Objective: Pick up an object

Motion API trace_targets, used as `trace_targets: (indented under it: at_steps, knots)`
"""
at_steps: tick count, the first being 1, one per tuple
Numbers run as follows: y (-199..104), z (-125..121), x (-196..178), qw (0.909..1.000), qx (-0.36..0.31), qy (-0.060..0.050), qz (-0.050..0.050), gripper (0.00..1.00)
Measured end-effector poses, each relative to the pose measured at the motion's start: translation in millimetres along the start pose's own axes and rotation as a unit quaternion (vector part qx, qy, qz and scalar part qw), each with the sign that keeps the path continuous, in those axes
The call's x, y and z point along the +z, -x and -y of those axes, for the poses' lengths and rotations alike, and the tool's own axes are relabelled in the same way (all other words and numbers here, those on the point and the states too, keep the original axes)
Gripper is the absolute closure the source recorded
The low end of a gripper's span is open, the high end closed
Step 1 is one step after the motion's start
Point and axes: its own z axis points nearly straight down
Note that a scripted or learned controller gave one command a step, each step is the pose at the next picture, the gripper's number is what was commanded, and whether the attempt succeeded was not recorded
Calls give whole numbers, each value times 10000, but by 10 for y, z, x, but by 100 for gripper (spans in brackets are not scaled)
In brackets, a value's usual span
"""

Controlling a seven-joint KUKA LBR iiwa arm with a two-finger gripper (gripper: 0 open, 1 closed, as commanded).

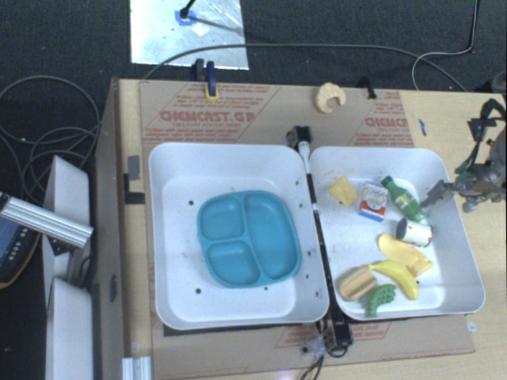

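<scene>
Nearest the camera, a banana [398, 277], bread roll [354, 282] and green toy [380, 298] sat packed touching in the right bin [458, 236]. Risk: a grab there could've nudged neighbours or slipped. Farther back, the gripper [438, 194] hovered beside the green bottle [402, 199]; couldn't tell its finger state.

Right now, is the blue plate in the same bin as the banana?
No, the blue plate lies in the left bin; the banana is in the right bin.
</scene>
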Motion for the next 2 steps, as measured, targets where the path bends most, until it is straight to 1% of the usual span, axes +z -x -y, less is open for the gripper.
trace_targets:
  at_steps: [1, 2]
  knots:
    - [13, -301, 1234, 10000, -5, -15, -7, 0]
    - [-310, 41, 1442, 10000, 7, 13, -5, 0]
